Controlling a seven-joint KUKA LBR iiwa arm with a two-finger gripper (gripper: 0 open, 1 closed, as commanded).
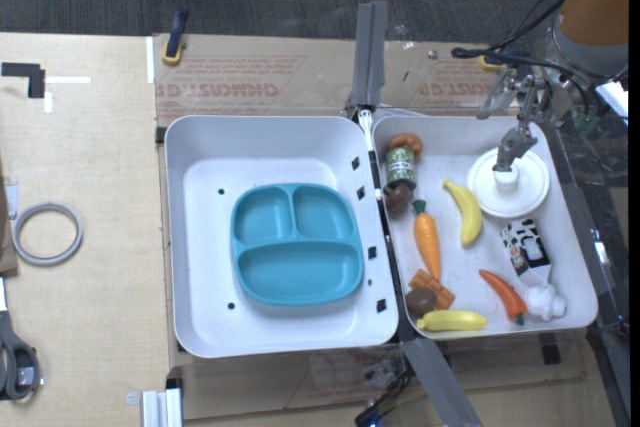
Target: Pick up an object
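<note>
The right bin point(575, 215) holds several toy items: a yellow banana point(463, 212), an orange carrot point(427, 240), a small brown-capped bottle point(401, 163), a white round disc point(530, 190), a black-and-white bottle point(524, 250), a red-orange pepper point(502, 293), a yellow squash point(452, 320) and a brown piece point(425, 297). My gripper point(512, 153) hangs over the bin's back right part, just above the white disc's centre knob. Nothing visible is held by it.
The left bin point(190, 175) carries a blue divided plate point(297, 243). On the bench to the left lie a grey tape ring point(45, 233) and scissors point(15, 365). Cables point(520, 35) trail behind the right bin, and cardboard point(250, 80) lies at the back.
</note>
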